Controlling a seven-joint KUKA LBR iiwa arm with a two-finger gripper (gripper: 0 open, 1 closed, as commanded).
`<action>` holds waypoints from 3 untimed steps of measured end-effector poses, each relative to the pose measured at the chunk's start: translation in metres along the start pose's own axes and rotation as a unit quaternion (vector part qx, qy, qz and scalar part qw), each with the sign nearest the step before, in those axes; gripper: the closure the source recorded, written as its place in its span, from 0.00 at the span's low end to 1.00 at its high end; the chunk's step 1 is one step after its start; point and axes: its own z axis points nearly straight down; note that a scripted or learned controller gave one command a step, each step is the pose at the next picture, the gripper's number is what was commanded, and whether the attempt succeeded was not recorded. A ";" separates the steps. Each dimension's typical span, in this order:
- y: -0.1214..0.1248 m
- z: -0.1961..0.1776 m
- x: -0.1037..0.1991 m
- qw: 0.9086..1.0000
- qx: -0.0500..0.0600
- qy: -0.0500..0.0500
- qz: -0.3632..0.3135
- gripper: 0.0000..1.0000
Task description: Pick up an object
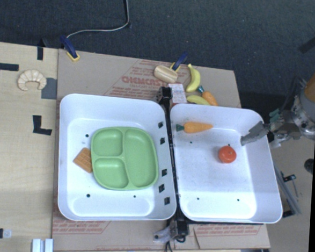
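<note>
A small red tomato (227,154) with a tiny green top is sitting in the right bin (216,207), round and shiny. An orange toy carrot (196,127) is lying just beyond it, near the far wall. The gripper (252,138) is hanging over the bin's right edge, close to the tomato but not touching it. Whether it is open or closed cannot be told. A green plate (125,158) is resting in the left bin (108,208).

Dark blue-grey carpet floor (234,31) fills 12 o'clock. Light wooden bench top (15,156) at 9 o'clock carries black tape marks (4,70). Brown printed cardboard sheet (123,77) lies at centre. White cable (108,25) trails across carpet.
</note>
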 end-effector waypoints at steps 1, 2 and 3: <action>0.033 0.184 -0.027 1.000 -0.001 0.000 0.000 0.00; 0.090 0.188 -0.011 1.000 -0.004 -0.001 -0.001 0.00; 0.047 0.188 -0.015 1.000 -0.004 -0.002 0.000 0.00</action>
